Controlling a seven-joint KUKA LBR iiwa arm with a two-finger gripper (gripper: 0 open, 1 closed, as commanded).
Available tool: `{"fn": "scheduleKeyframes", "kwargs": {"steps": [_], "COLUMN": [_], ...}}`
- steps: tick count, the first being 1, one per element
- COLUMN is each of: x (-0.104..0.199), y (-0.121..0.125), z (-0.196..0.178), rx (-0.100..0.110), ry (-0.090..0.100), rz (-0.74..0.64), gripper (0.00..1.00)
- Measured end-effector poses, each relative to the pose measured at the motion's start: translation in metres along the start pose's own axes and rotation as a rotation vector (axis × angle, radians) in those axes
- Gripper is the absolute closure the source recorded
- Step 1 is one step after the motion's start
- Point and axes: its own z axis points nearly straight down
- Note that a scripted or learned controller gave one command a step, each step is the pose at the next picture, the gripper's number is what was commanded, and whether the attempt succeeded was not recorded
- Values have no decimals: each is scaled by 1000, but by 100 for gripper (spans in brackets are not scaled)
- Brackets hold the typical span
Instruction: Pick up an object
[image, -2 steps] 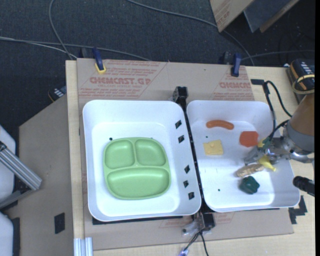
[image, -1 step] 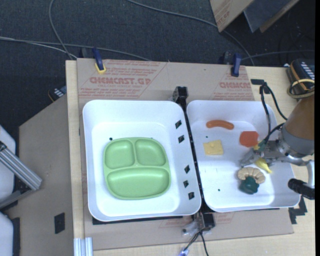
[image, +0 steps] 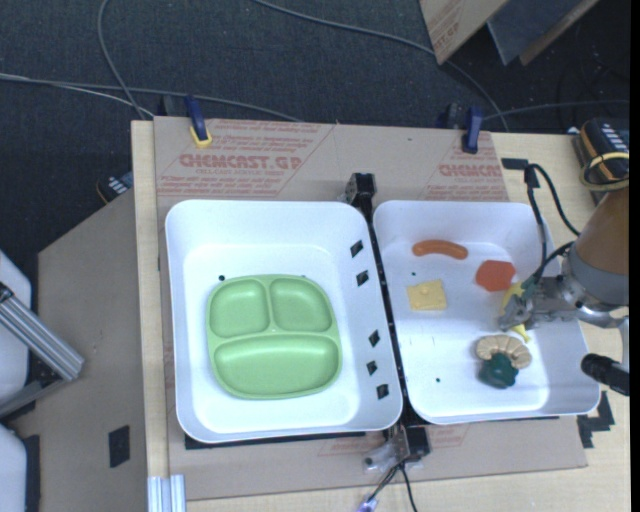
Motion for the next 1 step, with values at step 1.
{"fn": "scheduleKeyframes", "kwargs": {"steps": [1], "x": [-1], "y": [10], "z": [-59], "rx": [-7], "ry": [-6], "rz": [0], "gripper": [100]}}
